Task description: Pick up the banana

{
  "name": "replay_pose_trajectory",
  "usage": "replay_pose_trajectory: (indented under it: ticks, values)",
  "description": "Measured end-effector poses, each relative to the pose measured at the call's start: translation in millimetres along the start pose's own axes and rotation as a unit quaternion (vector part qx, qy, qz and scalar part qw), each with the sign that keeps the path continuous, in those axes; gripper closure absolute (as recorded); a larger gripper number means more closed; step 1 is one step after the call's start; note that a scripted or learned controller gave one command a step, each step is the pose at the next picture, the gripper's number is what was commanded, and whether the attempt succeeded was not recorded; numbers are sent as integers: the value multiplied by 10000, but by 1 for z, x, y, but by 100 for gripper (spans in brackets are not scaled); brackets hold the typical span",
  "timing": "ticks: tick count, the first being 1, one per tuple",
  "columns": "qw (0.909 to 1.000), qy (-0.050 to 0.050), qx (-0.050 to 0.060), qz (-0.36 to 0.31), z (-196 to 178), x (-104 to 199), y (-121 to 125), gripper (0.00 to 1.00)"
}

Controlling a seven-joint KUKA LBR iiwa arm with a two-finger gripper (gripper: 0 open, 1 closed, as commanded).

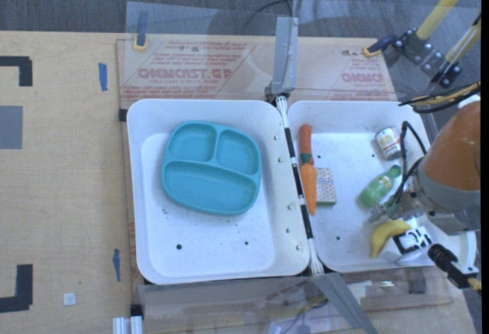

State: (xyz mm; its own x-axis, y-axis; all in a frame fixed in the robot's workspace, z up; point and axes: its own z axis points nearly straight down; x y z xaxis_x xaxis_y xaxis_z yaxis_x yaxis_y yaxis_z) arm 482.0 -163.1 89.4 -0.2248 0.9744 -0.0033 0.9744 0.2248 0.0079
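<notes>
The banana (387, 234) is lying on the floor of the right bin (344, 244), near its lower right corner, just below a green bottle (379, 189). The arm (457, 172) is leaning over it; the jaws' state cannot be told. The pick is looking not yet accomplished: gripping and lifting are remaining.

One fixed camera looks down at a slant on both white bins (145, 195).

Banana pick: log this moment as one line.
banana lying in right bin | gripper just above it | grasp not visible | left bin: blue plate
</notes>
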Motion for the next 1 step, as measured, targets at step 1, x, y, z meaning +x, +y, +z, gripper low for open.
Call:
replay_pose_trajectory:
  ticks: [1]
  values:
    - [9991,-7,1,-422,0,-12,22,100]
